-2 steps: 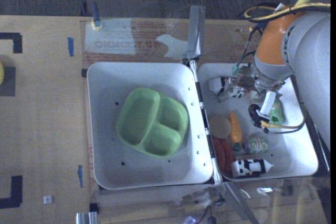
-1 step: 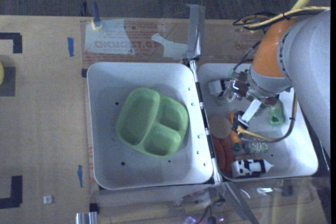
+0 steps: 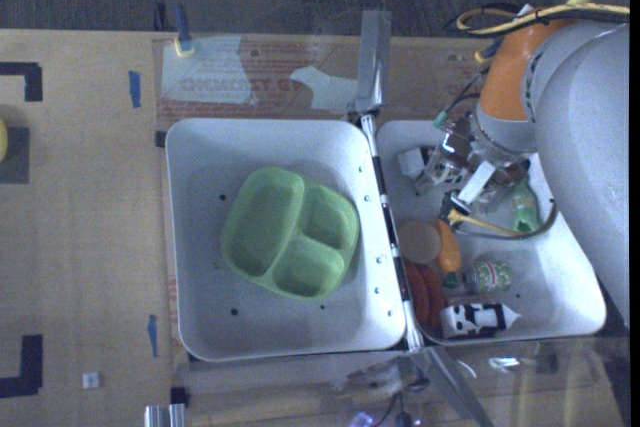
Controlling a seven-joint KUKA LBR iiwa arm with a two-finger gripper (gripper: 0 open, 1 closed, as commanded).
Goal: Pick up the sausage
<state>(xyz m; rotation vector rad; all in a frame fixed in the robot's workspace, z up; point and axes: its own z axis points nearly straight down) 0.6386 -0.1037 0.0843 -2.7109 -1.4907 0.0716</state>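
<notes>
Low in the right bin (image 3: 570,310), your sausage (image 3: 424,290) looks light, smooth and slippery; grip across its middle. You cannot tell the gripper (image 3: 455,177) state.

The arm (image 3: 585,125) is a bulky, smooth-skinned limb in pale grey, its rounded casing swelling wide toward the tabletop's right edge, and a bright orange band (image 3: 512,75) rings it just above the wrist. Below that band sits a darker, cluttered wrist assembly of small metal and white parts leading to the pincer (image 3: 462,183), too small and blurred to make out in detail. Thin yellow and black cables (image 3: 500,15) loop past the top of the orange band, and another yellow-and-dark cable (image 3: 505,227) curls out beneath the wrist.
</notes>
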